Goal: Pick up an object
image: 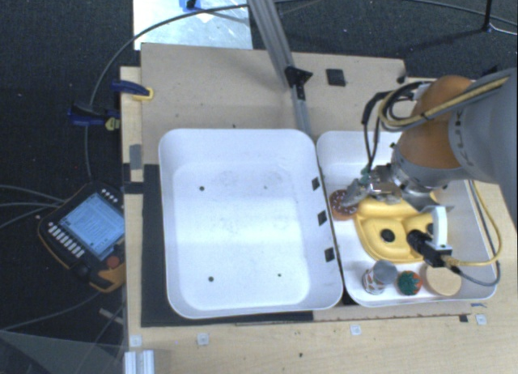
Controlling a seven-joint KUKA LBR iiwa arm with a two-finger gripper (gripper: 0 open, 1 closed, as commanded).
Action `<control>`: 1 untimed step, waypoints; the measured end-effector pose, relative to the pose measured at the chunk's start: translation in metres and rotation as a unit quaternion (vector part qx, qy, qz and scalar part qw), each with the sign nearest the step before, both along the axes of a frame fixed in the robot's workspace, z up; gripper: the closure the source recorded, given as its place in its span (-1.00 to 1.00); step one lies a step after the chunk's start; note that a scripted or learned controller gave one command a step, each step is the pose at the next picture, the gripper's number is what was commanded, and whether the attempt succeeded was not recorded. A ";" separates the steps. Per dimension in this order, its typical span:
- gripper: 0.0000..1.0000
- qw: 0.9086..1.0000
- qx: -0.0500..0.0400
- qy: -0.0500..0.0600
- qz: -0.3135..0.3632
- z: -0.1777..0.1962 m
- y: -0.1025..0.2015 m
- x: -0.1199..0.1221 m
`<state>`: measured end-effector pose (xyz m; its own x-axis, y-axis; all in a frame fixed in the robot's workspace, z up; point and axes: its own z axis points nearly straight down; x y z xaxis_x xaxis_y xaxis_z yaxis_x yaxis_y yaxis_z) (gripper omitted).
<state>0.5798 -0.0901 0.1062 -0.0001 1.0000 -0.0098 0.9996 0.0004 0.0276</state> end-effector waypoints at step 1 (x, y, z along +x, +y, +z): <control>1.00 1.000 -0.001 -0.003 -0.001 0.013 -0.002 0.002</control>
<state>0.5818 -0.0922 0.1189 0.0014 0.9999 -0.0121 0.9994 -0.0010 0.0335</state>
